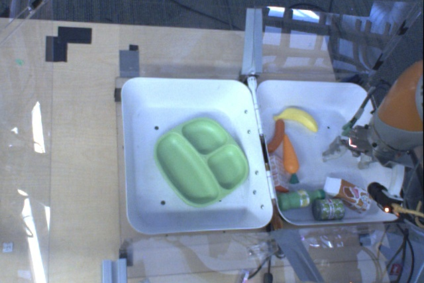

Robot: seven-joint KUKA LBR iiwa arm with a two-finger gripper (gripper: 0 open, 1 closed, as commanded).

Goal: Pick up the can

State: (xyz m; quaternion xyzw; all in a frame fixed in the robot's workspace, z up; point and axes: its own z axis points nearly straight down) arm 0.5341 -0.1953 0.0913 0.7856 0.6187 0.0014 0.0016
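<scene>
Currently, you are looking at the gripper (344,144) hanging over the right bin (331,93) with its fingers spread and nothing between them, while the can (328,209) is lying on its side at that bin's near wall, well apart from it. You are risking a bad pick because the can is lying wedged between a green bottle (294,199) and a small carton (349,192), so a descending finger may strike a neighbour or roll the can away. Around it, a banana (297,118) and carrot (289,154) are sharing that bin, and a green divided tray (201,160) is occupying the left bin (142,142) on the wooden bench (66,142).
</scene>
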